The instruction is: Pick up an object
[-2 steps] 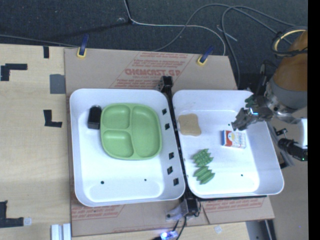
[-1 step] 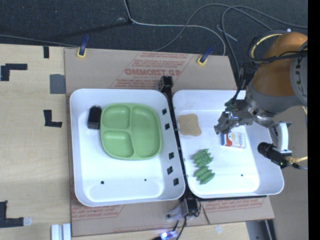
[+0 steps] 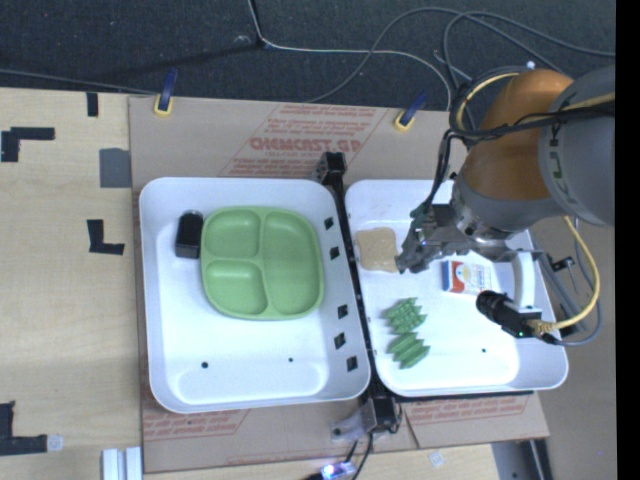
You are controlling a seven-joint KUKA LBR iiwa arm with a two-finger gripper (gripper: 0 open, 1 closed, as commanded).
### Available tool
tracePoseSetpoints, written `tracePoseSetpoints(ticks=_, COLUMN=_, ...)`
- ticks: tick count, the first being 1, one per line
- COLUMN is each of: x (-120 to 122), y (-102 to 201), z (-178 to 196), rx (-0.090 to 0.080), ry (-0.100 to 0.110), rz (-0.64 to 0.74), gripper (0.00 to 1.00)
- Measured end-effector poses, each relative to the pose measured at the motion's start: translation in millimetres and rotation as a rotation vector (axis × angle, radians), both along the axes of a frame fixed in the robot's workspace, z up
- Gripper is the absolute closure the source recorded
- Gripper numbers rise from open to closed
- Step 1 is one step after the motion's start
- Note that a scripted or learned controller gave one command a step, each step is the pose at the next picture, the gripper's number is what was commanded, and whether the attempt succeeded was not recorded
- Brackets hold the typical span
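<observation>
My gripper [image 3: 418, 253] hangs over the right bin [image 3: 520, 373], its dark fingers low near the bin's left half. Just left of it lies a tan, flat bread-like piece [image 3: 376, 249]. A small white carton with red and blue print [image 3: 463, 276] lies right of the gripper, partly under the wrist. Two green pea pods [image 3: 406, 330] rest nearer the front of the same bin. Nothing shows between the fingers. The left bin [image 3: 165, 298] holds a green divided plate [image 3: 262, 262] and a small black block [image 3: 188, 234].
A row of black clips [image 3: 340, 268] runs along the divider between the bins. Cables loop across the dark floor behind and beside the arm. A black connector with yellow cable [image 3: 505, 313] hangs at the arm's lower side. Cardboard lies under both bins.
</observation>
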State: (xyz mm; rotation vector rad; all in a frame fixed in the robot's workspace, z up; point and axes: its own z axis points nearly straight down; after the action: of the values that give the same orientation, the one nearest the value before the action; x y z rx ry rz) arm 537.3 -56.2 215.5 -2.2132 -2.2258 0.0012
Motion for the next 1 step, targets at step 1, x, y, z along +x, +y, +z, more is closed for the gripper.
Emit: tracePoseSetpoints(ticks=1, x=-16.4, y=55.0, z=10.1, rx=0.001, ry=0.000, rz=0.002, gripper=1.00)
